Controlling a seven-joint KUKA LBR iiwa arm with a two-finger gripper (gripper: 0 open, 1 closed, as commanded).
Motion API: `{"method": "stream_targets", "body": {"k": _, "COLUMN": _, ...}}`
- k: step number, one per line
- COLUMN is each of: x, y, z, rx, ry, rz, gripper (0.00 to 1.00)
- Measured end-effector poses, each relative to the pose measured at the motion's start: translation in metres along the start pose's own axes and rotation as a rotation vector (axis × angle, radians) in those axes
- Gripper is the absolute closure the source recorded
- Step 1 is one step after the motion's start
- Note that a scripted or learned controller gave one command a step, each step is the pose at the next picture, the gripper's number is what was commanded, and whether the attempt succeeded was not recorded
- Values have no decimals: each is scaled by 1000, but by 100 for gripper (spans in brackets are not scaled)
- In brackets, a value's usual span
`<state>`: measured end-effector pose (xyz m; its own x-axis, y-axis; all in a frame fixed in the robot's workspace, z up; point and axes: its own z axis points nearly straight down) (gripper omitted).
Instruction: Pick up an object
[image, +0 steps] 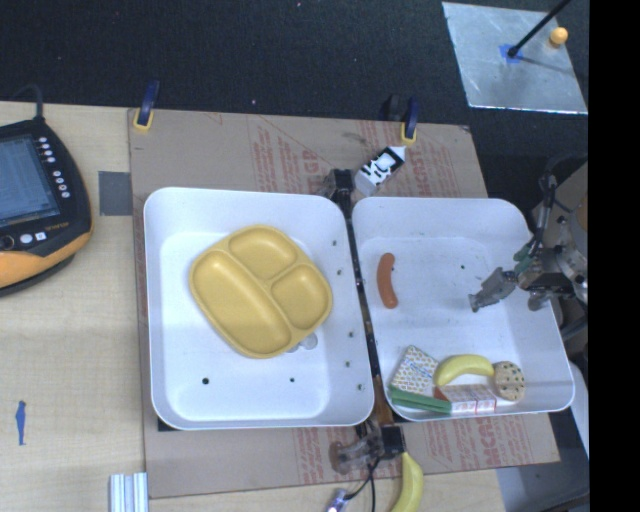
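Orange-brown sausage (387, 279): lies in the right bin (455, 215), near its left wall, long axis running top to bottom of the view. Hand (490, 293): low over the same bin, right of the sausage and apart from it, holding nothing; how far open it is cannot be told. Banana (463, 368): at the bin's near edge.

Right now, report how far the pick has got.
Nothing looks lifted yet: the sausage lies in the right bin, and the banana and cookie sit at its front edge. The gripper hangs over the bin's right side. Closing on an object and lifting remain.
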<state>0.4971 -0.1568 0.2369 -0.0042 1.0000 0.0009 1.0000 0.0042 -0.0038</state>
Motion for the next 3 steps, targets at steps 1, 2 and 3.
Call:
{"method": "stream_targets", "body": {"k": 1, "x": -35, "y": 90, "z": 74, "rx": 1, "ry": -2, "rz": -3, "gripper": 0}}
{"method": "stream_targets", "body": {"k": 2, "x": -3, "y": 130, "z": 145, "rx": 1, "ry": -2, "rz": -1, "gripper": 0}}
{"method": "stream_targets", "body": {"k": 3, "x": 64, "y": 160, "z": 106, "rx": -2, "ry": 0, "rz": -1, "gripper": 0}}
